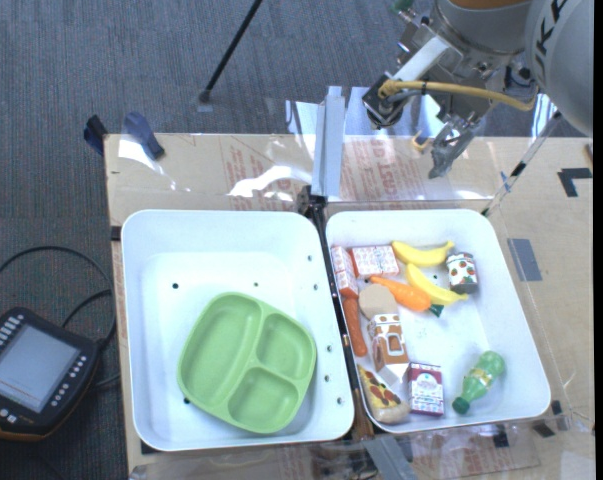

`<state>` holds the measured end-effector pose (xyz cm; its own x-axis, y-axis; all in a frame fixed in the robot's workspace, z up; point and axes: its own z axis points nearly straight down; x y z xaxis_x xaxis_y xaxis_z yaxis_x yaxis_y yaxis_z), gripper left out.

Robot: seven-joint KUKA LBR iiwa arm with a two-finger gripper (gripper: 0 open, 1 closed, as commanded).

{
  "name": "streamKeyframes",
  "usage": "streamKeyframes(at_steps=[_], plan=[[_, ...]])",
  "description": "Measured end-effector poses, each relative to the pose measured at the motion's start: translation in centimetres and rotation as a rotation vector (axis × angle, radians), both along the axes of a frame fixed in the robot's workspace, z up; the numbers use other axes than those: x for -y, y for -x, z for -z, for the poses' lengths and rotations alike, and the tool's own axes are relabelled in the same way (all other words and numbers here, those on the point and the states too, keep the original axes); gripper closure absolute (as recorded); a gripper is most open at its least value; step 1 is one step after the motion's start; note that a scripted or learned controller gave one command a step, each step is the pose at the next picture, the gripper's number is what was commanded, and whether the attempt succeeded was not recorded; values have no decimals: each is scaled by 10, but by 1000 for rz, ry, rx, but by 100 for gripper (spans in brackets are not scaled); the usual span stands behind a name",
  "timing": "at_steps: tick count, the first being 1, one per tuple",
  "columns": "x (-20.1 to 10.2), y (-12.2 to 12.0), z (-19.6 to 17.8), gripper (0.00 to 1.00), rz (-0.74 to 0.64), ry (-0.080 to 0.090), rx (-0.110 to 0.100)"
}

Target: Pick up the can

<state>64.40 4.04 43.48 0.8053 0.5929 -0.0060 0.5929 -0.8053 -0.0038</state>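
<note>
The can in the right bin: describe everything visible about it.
The can is a small, short cylinder with a dark lid and a red and white printed label; its material is too small to judge. It seems to stand roughly upright in the right bin, near the far right part. A banana's tip touches or nearly touches its left side. The gripper is above the bench beyond the bin, well apart from it.

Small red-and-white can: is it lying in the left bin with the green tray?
No, the small red-and-white can lies in the right white bin, beside the yellow bananas; the green divided plastic tray is alone.
</note>
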Motion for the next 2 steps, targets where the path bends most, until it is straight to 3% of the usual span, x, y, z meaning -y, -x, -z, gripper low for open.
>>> streamKeyframes(at_steps=[1, 2], plan=[[-54, 10, -1, 0, 228, 0, 2], [-179, 46, -1, 0, 440, 2, 3]])
